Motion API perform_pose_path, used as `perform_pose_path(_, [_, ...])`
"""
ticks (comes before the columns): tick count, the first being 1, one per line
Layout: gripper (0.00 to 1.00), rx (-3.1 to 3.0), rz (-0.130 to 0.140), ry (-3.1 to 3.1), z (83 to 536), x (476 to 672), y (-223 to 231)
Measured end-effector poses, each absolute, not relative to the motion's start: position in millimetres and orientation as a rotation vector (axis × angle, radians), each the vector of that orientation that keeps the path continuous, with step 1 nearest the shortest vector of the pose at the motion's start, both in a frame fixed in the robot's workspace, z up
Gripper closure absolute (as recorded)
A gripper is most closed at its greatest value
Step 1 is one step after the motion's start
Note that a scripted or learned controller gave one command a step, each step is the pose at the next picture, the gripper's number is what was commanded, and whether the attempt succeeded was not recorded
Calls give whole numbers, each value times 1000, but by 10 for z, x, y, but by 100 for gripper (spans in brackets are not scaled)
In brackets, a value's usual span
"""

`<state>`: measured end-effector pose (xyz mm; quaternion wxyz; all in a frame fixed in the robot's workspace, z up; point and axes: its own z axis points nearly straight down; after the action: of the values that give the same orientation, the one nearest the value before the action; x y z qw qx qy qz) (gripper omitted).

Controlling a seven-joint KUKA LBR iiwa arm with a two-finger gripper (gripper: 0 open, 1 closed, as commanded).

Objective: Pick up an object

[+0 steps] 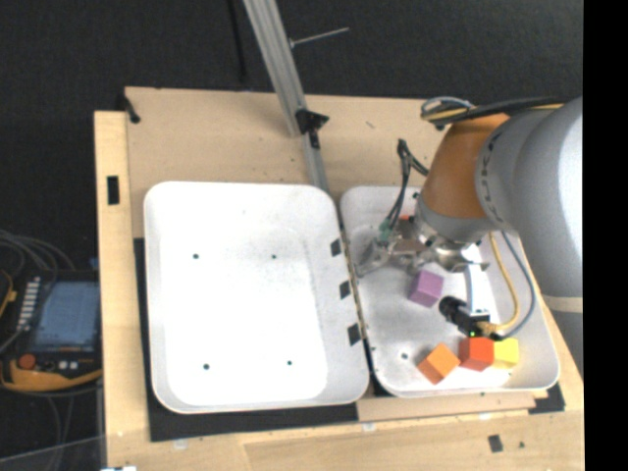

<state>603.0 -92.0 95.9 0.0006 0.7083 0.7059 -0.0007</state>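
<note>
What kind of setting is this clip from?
Likely a robotics lab bench: two white bins on a wooden board, a grey-and-orange arm over coloured blocks, and a handheld control pendant with cables alongside.

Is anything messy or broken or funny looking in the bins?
Nothing looks broken or spilled. The purple block sits tilted by itself near the gripper, while the orange block, red block and yellow block huddle in the right bin's near corner.
</note>
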Motion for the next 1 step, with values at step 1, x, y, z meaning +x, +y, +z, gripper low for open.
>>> perform_pose_path(1, [100,2231,4,2207,1084,6041,-929])
